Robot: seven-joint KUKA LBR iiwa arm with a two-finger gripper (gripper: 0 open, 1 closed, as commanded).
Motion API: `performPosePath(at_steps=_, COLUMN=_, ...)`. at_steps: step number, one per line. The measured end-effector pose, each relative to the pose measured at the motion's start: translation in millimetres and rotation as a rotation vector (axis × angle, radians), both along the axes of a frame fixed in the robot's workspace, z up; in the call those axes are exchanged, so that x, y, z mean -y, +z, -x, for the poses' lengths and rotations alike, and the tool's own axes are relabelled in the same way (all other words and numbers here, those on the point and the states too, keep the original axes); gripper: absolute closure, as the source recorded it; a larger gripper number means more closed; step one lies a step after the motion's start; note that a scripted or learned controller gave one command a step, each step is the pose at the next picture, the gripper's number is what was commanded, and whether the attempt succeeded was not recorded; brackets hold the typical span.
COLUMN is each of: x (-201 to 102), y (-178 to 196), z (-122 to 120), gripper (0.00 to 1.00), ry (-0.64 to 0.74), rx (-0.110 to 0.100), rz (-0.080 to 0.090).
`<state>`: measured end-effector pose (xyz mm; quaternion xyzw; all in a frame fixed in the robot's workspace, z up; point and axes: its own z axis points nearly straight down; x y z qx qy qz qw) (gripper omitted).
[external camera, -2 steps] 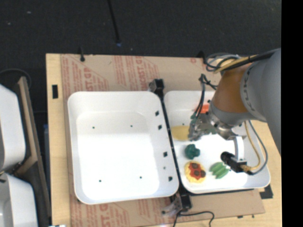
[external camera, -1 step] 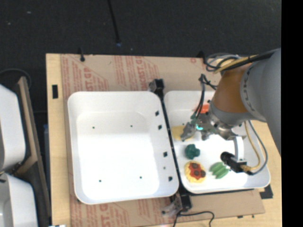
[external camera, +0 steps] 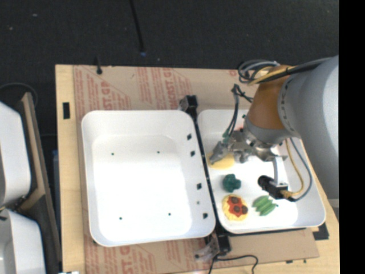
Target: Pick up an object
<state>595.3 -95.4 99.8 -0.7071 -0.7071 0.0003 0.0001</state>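
Camera view looks down at a slant on a bench (external camera: 131, 87) covered with brown cardboard printed in red, bearing two shallow white bins side by side. Left bin (external camera: 91, 130) has only small dark dots on its floor. Right bin (external camera: 305, 213) holds the objects and the end of the arm.

Grey arm (external camera: 311, 96) comes in from the right edge, with its orange band (external camera: 263, 104) above the wrist and loose cables looping around it. Its gripper (external camera: 221, 153) hangs low over the upper left part of the right bin, close to the dark divider where the two bins meet. From this angle I cannot tell how the gripper is set, nor whether anything is caught in it.

A pale yellow object (external camera: 223, 162) lies just beneath and beside the gripper tip; whether the two are touching I cannot tell. Below it, a small dark green object (external camera: 230, 182) sits on the bin floor, near the yellow one but apart from it. Further toward the front edge lies a round red and yellow object (external camera: 235, 207) with dark spots, and just to its right a bright green ridged object (external camera: 264, 204). A black part on the cable (external camera: 268, 184) rests above the bright green one.

White boxes (external camera: 11, 153) stand off the bench at the left edge of the view
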Motion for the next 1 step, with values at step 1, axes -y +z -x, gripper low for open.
performPosePath(at_steps=1, x=-0.1, y=1.0, z=21.1, gripper=0.00, ry=-0.001, rx=0.001, rz=0.000)
